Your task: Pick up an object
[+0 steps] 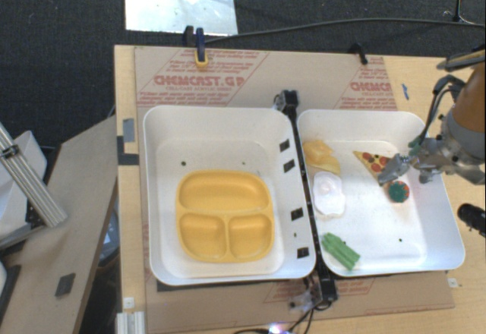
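In the right bin (433, 249) lie a pizza slice (371, 161), a pale yellow piece (320, 155), a white fried-egg shape (328, 194), a green ridged piece (339, 250) and a small round green and red object (398, 191). My gripper (408, 170) reaches in from the right, over the bin's upper right part. Its fingers stand apart, open, with one fingertip (392, 168) beside the pizza slice's right end. The round object sits just below the gripper and nothing is between the fingers.
The left bin (163, 143) holds a yellow divided plate (225, 215). A black divider (301, 188) with clips runs between the bins. A blue and yellow clamp (200, 46) grips the board behind the left bin. A grey rail (30, 184) lies at far left.
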`<state>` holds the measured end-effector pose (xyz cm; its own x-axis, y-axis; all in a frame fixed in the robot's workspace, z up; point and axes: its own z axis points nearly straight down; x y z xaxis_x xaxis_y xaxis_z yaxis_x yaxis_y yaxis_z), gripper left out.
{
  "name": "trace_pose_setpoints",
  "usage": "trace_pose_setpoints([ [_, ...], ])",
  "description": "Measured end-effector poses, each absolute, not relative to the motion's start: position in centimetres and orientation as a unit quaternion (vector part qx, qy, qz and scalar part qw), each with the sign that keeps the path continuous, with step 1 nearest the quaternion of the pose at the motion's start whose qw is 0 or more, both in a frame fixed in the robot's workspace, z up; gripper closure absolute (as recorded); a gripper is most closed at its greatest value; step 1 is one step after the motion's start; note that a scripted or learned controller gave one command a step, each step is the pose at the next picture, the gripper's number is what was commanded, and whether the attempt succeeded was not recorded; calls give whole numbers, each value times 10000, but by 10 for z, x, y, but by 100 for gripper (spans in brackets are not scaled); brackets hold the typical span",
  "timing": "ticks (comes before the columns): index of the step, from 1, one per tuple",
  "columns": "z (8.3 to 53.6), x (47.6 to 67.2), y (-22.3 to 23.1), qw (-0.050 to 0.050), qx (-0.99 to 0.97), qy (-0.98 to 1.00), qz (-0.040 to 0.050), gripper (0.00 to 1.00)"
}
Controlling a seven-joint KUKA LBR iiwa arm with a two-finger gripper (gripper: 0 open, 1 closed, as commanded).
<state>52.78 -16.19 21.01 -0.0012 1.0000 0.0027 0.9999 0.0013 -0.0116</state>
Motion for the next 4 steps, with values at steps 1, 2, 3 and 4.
trace_pose_setpoints([
  [1, 215, 530, -162, 11, -7057, -7085, 8, 0],
  [2, 154, 531, -153, 39, -7061, -7081, 18, 0],
  [3, 101, 522, -148, 41, -7066, -7076, 18, 0],
  [4, 83, 522, -148, 14, -7065, -7077, 3, 0],
])
